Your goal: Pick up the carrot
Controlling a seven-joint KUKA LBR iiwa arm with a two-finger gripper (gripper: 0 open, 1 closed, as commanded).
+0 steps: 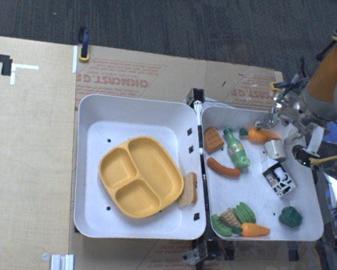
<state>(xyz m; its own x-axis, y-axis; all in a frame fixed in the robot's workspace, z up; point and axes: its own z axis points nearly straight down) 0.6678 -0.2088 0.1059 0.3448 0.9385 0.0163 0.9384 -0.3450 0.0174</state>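
Note:
An orange carrot (pixel 263 135) lies near the far edge of the right bin (pixel 311 192). A second orange carrot-like piece (pixel 255 230) lies at that bin's near edge, beside green pea pods (pixel 239 215). My gripper (pixel 275 117) hangs over the right bin's far right corner, just above and to the right of the far carrot. It looks close to that carrot, but I cannot tell whether it touches it. Nothing is visibly held in it.
The right bin also holds a green bottle (pixel 236 147), a brown waffle piece (pixel 213 140), a sausage (pixel 223 168), a white cup (pixel 272 148), a black-and-white box (pixel 279 179) and a dark green vegetable (pixel 290 217). The left bin (pixel 89 153) holds a yellow divided plate (pixel 141 176) and a bread slice (pixel 189 189).

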